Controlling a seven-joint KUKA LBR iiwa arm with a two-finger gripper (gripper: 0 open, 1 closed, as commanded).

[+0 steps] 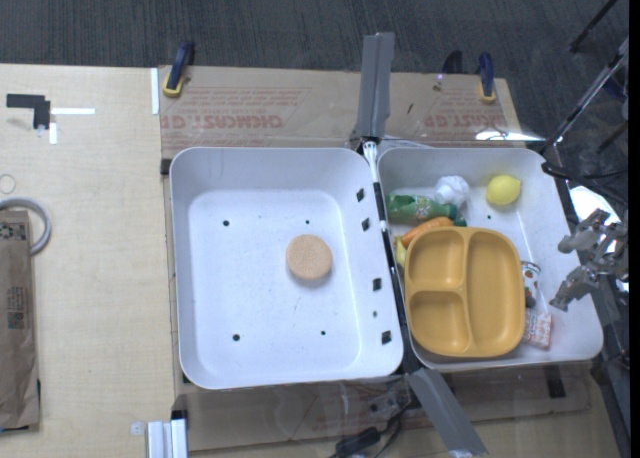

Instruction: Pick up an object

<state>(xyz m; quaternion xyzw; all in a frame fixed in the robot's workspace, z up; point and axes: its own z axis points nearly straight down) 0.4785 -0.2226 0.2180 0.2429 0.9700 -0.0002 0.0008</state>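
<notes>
Round cookie (309,257) alone in left bin (200,246).

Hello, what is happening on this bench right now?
A robot arm is set to pick up an object from two white bins. Its gripper sits at the right edge of the right bin, holding nothing that can be seen. That bin holds a yellow tray, a lemon, a green packet and some smaller items. The left bin holds one tan disc.
</notes>
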